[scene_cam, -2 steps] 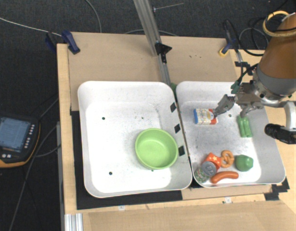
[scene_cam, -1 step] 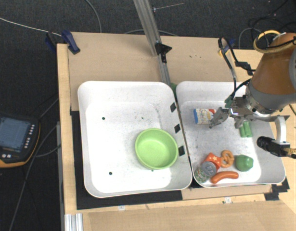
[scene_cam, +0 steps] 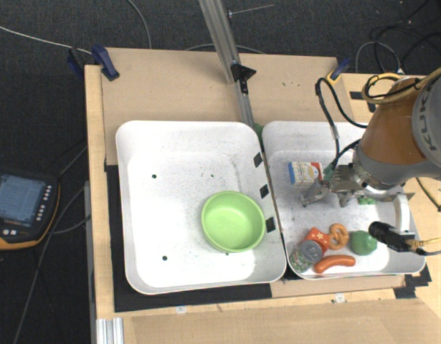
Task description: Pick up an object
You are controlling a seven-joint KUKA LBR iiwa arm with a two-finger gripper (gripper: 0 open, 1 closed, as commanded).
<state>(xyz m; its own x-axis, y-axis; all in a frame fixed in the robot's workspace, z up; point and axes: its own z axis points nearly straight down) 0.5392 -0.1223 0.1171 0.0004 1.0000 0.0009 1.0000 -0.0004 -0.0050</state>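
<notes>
My gripper point(scene_cam: 328, 197) hangs over the middle of the right bin point(scene_cam: 299, 136), open, with its two grey fingers spread and nothing between them. Just up and left of it lies a small white carton point(scene_cam: 304, 172) with a blue and orange label, apart from the fingers. Along the bin's front edge lie an orange-red toy point(scene_cam: 317, 236), a tan pretzel point(scene_cam: 338, 235), a green round piece point(scene_cam: 362, 244), a grey round tin point(scene_cam: 310, 252) and a red sausage point(scene_cam: 335, 264).
A light green bowl point(scene_cam: 233, 221) sits in the left bin point(scene_cam: 145, 192), near its right wall. A metal pole point(scene_cam: 227, 41) slants down to the bins' shared back corner. Cables trail across the bench at the back right.
</notes>
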